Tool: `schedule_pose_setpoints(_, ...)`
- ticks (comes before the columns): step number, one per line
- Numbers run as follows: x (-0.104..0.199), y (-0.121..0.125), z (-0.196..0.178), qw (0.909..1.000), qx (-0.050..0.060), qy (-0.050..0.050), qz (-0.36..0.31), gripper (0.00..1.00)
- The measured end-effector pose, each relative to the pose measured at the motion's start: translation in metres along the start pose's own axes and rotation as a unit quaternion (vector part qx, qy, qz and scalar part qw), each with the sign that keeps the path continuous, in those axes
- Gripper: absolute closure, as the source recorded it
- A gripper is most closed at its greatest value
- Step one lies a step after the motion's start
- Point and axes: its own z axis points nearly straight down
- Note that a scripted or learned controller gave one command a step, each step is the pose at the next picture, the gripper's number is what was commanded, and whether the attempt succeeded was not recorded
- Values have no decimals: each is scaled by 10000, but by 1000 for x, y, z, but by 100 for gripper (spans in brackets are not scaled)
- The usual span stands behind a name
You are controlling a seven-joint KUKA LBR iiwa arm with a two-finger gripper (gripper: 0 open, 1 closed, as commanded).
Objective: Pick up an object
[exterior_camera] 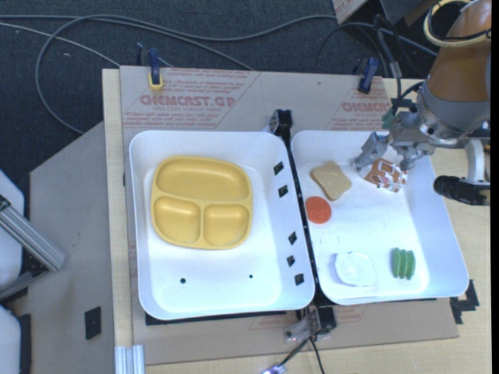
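My gripper (387, 164) hangs over the far part of the right bin (437, 232), its two fingers spread apart and open. Just below and between the fingertips a small red-and-white patterned object (386, 177) lies on the bin floor; I cannot tell whether the fingers touch it. A tan bread-like piece (331, 181) is to its left, and an orange-red disc (317, 209) lies nearer the divider. Toward the front are a white round lid (355, 268) and a green object (403, 262).
The left bin (148, 232) holds a yellow divided plate (203, 202). Black clips (282, 121) run along the seam between the bins. Blue clamps (156, 70) hold the cardboard at the back. The arm's orange band (466, 45) sits at the upper right.
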Motion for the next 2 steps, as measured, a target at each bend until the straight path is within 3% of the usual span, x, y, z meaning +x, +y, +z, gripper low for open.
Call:
schedule_pose_setpoints(1, 0, 3, -7, 10000, -67, -9, -13, 0)
schedule_pose_setpoints(2, 5, 0, 55, 10000, -40, -1, -13, 0)
